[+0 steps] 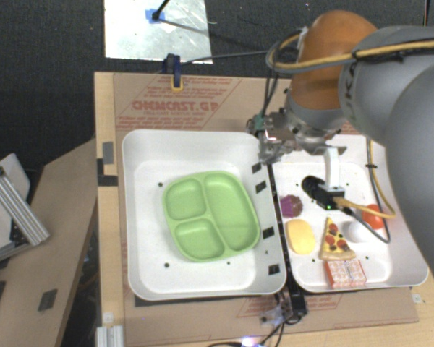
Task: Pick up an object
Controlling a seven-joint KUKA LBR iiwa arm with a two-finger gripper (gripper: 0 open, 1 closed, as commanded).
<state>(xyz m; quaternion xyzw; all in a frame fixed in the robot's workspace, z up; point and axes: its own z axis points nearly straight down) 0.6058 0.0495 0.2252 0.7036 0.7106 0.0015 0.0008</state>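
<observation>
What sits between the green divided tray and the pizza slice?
In the camera view: the bins' adjoining walls, then a rounded yellow toy food piece, lying right beside the pizza slice. The green divided tray sits in the left bin.

White bins [146, 157] on a brown board [181, 105], blue clamp [173, 67] behind

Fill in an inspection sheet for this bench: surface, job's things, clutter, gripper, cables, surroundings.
Surface: left bin and right bin, side by side on a cardboard sheet.
Job's things: in the right bin, a purple toy, yellow toy, pizza slice, red-and-white box and orange-red item.
Clutter: green three-compartment tray in the left bin.
Gripper: gripper over the bins' shared edge, far end.
Cables: yellow cable along the arm.
Surroundings: black backdrop, silver sheet, blue clamp.
</observation>
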